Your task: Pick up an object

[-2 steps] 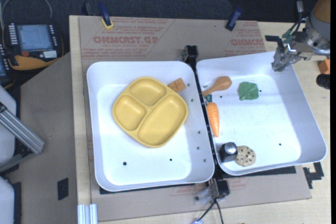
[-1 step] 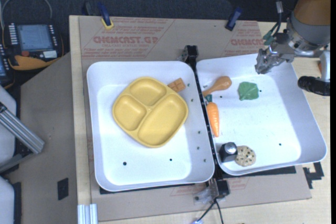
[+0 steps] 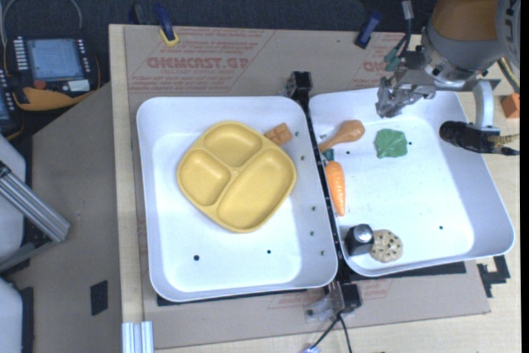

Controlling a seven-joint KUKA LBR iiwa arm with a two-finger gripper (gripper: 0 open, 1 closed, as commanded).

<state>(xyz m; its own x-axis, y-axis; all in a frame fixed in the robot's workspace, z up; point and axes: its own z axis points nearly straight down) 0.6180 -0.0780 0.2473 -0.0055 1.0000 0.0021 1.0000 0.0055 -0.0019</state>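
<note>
- Starting at my left: left bin (image 3: 157, 202) holds a yellow three-compartment plate (image 3: 236, 174), lying flat near the bin's centre.
- Small tan block (image 3: 278, 133) lies just beside the plate's upper right rim, touching or nearly touching it; I cannot tell which.
- Right bin (image 3: 463, 202): a toy drumstick (image 3: 344, 132) lies against the left wall, and a toy carrot (image 3: 335, 187) lies lengthwise just below it.
- A cookie (image 3: 386, 245) rests near the front wall, with a small black-and-silver object (image 3: 359, 237) touching its left side.
- A green leafy piece (image 3: 391, 143) lies in the bin's upper middle.
- Gripper (image 3: 398, 99) hangs over the bin's back edge, just above the green piece in my view; nothing sits between its fingers, and whether they are spread or closed I cannot tell.
</note>
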